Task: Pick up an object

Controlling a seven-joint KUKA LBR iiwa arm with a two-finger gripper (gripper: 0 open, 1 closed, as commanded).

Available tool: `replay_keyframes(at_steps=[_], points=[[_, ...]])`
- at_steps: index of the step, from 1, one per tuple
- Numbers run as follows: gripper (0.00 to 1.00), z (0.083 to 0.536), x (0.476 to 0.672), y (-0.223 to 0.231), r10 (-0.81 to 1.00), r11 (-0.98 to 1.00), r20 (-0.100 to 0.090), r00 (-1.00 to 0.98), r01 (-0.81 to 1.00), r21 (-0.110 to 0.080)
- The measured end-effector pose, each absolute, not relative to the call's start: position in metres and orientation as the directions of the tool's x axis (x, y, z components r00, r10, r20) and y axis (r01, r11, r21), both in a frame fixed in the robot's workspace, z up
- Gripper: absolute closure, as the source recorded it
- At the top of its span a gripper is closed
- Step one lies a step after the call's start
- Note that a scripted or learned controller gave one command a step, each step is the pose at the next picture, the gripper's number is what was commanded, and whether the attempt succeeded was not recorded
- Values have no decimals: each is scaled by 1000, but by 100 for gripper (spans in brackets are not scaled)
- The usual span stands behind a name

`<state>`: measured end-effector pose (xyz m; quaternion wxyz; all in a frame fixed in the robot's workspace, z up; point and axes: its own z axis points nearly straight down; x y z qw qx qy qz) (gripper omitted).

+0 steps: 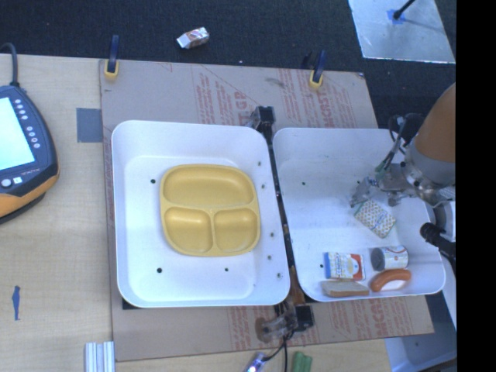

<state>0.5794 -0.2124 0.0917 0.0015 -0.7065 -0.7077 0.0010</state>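
The arm [438, 142] is cut off at the right edge, its gripper [377, 193] over a patterned packet [376, 218] whose print is unreadable, grip indiscernible.

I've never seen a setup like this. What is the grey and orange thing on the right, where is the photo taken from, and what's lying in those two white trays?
One camera looks down at a slant from above the bench. The grey arm with the orange band is a robot reaching in from the right; its two-finger gripper hangs over the right white bin, right by a small patterned white packet. Near that bin's front edge lie a small blue, white and red carton, a small grey can, an orange sausage-shaped toy and a tan bread-like piece. The left white bin holds a yellow divided plastic plate.
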Motion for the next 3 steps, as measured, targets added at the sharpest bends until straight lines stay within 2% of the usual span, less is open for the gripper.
replay_keyframes(at_steps=[1, 2, 3], points=[[0, 100, 524, -212, 1000, 4, 0, -4, 1000, -3], [0, 92, 544, -178, 1000, 6, -1, -6, 1000, -2], [0, 92, 657, -203, 1000, 4, 1, -4, 1000, -1]])
